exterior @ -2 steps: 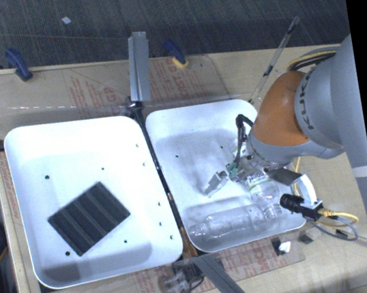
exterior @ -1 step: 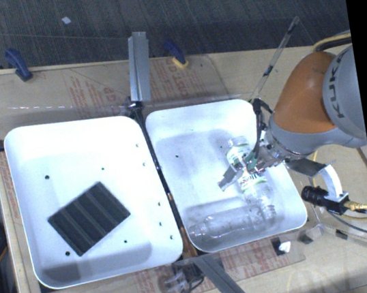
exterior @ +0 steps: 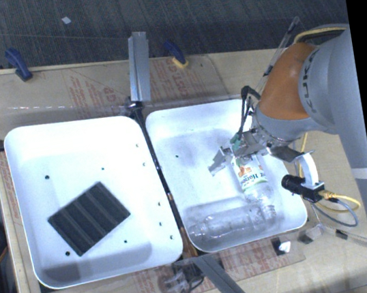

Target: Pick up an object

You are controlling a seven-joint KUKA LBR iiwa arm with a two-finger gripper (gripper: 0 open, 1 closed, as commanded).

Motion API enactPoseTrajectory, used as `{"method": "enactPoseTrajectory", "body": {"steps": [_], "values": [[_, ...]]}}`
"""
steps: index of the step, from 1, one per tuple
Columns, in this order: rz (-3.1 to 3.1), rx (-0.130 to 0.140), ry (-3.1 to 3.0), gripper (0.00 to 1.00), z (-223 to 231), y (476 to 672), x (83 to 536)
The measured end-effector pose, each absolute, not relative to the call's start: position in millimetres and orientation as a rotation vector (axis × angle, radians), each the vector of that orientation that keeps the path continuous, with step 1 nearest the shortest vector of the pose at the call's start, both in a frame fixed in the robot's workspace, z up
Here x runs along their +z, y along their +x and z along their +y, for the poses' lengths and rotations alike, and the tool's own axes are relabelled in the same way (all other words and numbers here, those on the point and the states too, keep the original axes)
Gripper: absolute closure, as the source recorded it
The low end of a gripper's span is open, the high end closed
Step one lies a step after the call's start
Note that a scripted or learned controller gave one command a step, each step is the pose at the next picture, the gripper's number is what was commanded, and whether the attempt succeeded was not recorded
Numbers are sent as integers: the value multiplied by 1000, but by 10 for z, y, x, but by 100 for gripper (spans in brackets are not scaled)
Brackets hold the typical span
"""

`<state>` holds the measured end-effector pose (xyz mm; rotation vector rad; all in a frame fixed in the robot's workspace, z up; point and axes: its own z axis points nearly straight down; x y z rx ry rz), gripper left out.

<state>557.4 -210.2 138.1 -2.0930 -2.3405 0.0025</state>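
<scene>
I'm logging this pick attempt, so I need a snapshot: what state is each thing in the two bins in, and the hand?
Black ribbed panel: lying flat, askew, in the left bin.
Clear plastic bottle: lying on its side along the near wall of the right bin.
Small labelled bottle: lying down, under the hand.
Hand: low over the small labelled bottle; grip cannot be judged.

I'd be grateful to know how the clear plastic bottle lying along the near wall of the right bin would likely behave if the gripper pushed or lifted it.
The clear bottle lies on its side, so a push would probably roll it. It looks see-through and empty, hence likely light, and its smooth wall may slip or dent between the fingers.
</scene>
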Motion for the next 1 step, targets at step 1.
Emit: {"method": "enactPoseTrajectory", "body": {"steps": [1], "values": [[-2341,2,-2093,0,-2102,5574,1382]]}}
